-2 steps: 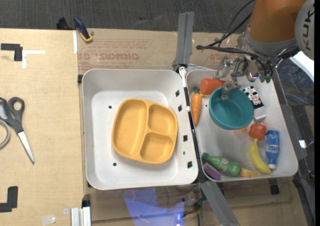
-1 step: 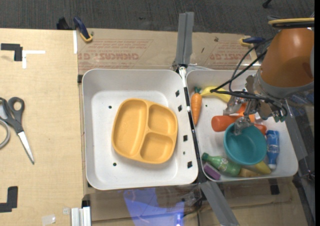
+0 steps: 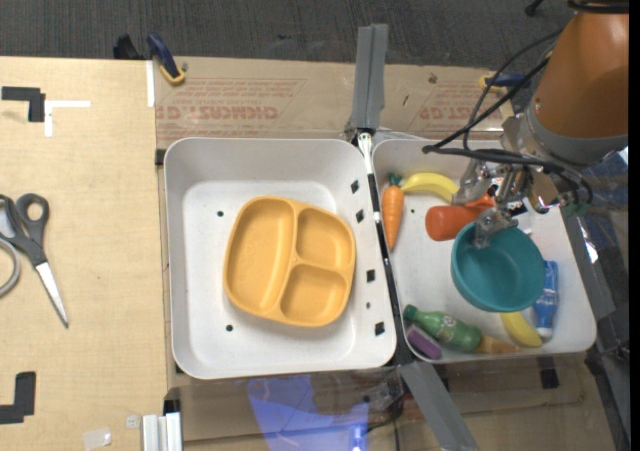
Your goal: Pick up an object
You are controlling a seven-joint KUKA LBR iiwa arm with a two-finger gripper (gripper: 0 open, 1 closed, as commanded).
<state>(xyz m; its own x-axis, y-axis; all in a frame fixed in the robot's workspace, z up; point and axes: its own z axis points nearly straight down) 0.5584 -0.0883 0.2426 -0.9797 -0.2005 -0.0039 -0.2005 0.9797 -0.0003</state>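
Note:
My gripper [image 3: 496, 217] hangs low in the right bin [image 3: 578, 339], over the far rim of a teal bowl [image 3: 498, 274]. Just to its left lies a red-orange object [image 3: 443, 222], partly covered by the gripper. A yellow banana [image 3: 428, 184] and an orange carrot [image 3: 392, 211] lie at the bin's far left. A green bottle [image 3: 447, 327] and a purple piece [image 3: 423, 343] rest along the near wall. A second yellow piece [image 3: 520, 329] and a blue item [image 3: 546, 304] sit by the bowl's near right side. I see nothing lifted off the bin floor.
The left bin [image 3: 190, 269] holds a yellow divided plate [image 3: 290, 261]. Scissors [image 3: 35, 249] lie on the bench at far left. The arm's orange band [image 3: 590, 69] looms over the right bin's far right corner, with cables across it.

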